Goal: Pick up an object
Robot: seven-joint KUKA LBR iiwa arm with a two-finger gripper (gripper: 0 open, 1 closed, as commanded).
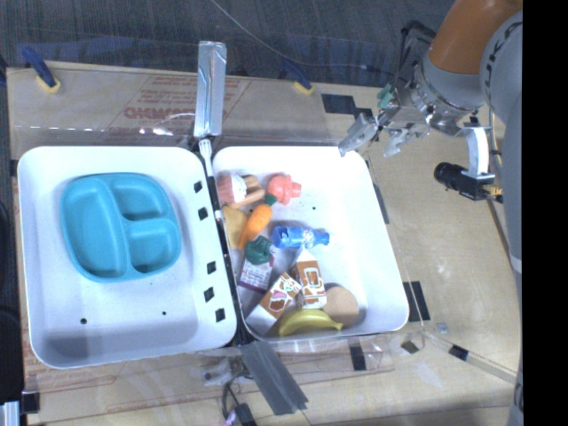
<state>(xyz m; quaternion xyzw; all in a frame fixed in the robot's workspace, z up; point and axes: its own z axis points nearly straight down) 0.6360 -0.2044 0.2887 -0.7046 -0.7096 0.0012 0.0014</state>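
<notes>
Camera view, looking down at a slant on two white bins side by side. Left bin (53,327): holding a blue divided tray (120,223), three compartments, lying flat toward the far left. Right bin (377,256): crowded along its left half with toy food. Nearest the far edge, a pink toy (283,187) beside a small cupcake-like piece (232,186); just below, an orange carrot (258,221), tilted, touching a yellow piece (232,224). Near the middle, a blue bottle (297,235) lying on its side. Below that, a dark green piece (257,250), a purple packet (255,276), and two small brown cartons (295,287). At the near edge, a yellow banana (308,324) touching a tan bread roll (342,303).

Gripper (368,131) hovering above the far right corner of the right bin, apart from every item, fingers spread and grasping nothing. Above it, grey wrist with the orange band (469,20), reaching in from the right.
</notes>
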